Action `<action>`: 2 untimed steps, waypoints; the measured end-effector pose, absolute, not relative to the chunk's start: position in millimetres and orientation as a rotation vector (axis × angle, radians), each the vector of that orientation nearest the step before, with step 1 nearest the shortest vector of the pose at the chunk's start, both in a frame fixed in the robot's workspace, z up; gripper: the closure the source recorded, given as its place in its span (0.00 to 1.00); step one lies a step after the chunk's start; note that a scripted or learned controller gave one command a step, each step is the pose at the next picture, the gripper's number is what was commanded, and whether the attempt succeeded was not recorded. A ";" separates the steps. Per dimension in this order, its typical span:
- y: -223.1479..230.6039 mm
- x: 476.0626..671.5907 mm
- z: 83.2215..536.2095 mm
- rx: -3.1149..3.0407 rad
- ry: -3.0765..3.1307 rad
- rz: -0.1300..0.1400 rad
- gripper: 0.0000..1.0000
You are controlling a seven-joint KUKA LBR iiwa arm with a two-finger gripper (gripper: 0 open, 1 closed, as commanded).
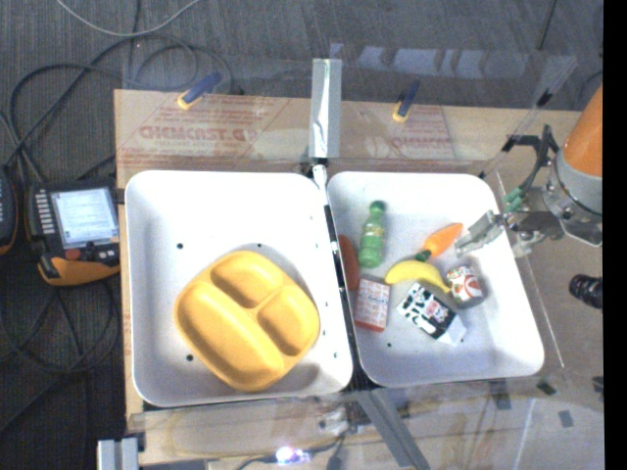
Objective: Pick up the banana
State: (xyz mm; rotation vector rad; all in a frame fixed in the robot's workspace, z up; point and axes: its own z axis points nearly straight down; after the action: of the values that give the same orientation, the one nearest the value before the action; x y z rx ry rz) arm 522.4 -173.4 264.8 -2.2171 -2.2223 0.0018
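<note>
- Banana (pixel 416 272) lies in the right bin (pixel 509 355), touching the carrot (pixel 444 239).
- Gripper (pixel 477 233) hovers at the banana's two o'clock; finger state unclear.

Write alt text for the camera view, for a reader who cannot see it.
A yellow curved banana lies in the right white bin among a green bottle, an orange carrot and small packets, with the two-finger gripper just above them. The left white bin holds a yellow divided plate.

We see grey carpet floor (pixel 245 27) w/ loose black cables (pixel 59 96), a plywood worktop (pixel 196 135), and a handheld control pendant (pixel 73 218) at left.
</note>
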 end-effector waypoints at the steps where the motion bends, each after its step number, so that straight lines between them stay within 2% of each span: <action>1: -130.7 565.5 101.5 -2.158 -2.278 0.002 0.00; 2: -142.6 565.9 90.4 -2.132 -2.314 -0.009 0.00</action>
State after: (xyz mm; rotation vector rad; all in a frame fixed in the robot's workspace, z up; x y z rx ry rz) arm 565.9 -142.6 90.4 -2.1320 -2.3144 -0.0093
